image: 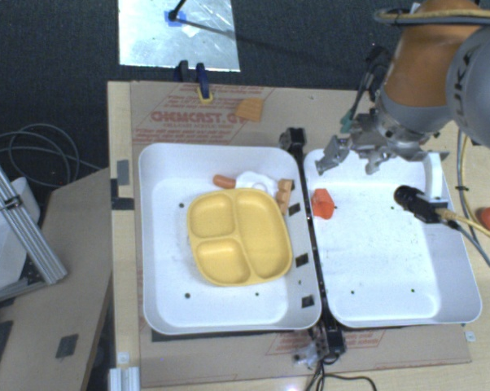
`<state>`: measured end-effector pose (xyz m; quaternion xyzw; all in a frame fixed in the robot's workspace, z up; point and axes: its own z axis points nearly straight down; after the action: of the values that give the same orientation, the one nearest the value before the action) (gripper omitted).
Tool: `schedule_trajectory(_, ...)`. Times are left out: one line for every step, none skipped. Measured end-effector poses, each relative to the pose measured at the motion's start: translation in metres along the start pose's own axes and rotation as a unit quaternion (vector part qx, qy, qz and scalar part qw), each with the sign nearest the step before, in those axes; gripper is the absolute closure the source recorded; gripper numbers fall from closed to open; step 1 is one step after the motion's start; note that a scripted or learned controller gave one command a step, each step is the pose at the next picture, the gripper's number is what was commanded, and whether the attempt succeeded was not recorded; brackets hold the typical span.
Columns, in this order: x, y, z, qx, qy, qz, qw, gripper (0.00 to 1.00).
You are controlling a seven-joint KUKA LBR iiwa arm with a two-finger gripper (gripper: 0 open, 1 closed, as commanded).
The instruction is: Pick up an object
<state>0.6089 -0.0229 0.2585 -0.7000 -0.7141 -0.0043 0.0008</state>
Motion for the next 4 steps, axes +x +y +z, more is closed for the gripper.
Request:
schedule_trajectory(-0.052,-0.071,0.078,0.007,-0.003,0.012,0.9999,0.00)
schedule_trajectory(-0.111,-0.053,0.118,0.002,-0.004,0.011,0.9999,0.00)
schedule_trajectory(-0.140,-0.005,0.137,-0.001,-0.005,0.008,1.0000,0.00)
schedule_trajectory(-0.129,0.060,0.164,-0.002,-0.004,0.006,1.0000,0.00)
